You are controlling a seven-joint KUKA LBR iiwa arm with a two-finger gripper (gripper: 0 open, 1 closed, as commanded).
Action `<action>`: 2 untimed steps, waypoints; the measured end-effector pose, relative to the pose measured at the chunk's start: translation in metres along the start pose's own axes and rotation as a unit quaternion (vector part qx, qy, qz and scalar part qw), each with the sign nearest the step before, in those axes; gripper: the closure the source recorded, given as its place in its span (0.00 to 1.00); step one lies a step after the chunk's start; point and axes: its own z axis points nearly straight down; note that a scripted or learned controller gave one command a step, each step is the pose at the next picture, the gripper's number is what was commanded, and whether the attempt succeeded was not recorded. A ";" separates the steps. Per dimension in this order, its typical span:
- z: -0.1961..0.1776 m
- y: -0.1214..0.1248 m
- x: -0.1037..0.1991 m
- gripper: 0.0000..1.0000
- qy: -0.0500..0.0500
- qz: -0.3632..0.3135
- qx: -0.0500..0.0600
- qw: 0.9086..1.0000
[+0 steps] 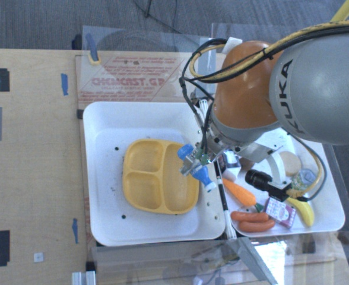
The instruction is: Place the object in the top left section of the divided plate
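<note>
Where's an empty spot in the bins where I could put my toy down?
Free: the left bin's floor between its left wall and the yellow divided plate, and the strip above the plate. The plate's sections look bare, though the gripper hangs over its right edge. Crowded: the right bin, with carrot, sausages, banana and pink packet under the arm.

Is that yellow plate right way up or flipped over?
Right way up: the yellow plate shows three hollow sections facing upward, with raised ridges between them.
</note>
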 end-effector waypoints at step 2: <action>0.009 0.022 0.052 1.00 0.001 -0.116 0.000 0.993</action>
